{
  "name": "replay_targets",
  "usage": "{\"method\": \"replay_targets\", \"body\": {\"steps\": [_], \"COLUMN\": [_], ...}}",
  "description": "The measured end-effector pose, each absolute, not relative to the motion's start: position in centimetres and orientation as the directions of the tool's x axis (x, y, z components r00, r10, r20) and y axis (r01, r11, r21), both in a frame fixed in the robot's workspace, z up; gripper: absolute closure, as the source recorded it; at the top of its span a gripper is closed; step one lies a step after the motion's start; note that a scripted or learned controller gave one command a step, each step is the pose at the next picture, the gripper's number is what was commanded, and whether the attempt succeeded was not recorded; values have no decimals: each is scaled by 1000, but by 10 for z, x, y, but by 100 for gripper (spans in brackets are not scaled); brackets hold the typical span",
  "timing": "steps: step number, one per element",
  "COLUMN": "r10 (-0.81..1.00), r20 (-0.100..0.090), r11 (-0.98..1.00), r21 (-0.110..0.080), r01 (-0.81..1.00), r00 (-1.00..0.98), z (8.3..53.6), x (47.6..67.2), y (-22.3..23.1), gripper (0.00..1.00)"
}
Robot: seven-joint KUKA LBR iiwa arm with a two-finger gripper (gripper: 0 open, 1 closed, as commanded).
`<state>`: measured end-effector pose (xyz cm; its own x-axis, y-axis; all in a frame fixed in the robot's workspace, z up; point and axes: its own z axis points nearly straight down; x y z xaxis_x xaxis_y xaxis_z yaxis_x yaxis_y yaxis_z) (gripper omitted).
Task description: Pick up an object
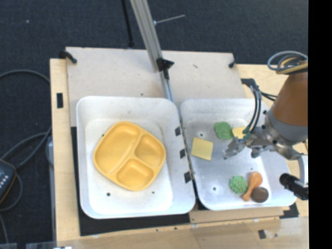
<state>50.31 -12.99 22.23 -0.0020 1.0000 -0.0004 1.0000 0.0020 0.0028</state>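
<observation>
We're barely started: the gripper hovers mid right bin, its fingers spread open and holding nothing, and the flat yellow foam square sits untouched near that bin's left edge.

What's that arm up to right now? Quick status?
Hand over right bin, nothing visibly held. Yellow block just beside it. Green piece close behind.

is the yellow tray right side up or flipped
Right side up: the yellow tray in the left bin shows its three hollow compartments facing up.
</observation>
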Motion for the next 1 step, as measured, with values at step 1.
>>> {"method": "replay_targets", "body": {"steps": [1], "r10": [1000], "r20": [0], "r11": [0], "r21": [3], "r01": [1000], "r00": [0], "z": [222], "x": [503], "y": [-130], "gripper": [0]}}
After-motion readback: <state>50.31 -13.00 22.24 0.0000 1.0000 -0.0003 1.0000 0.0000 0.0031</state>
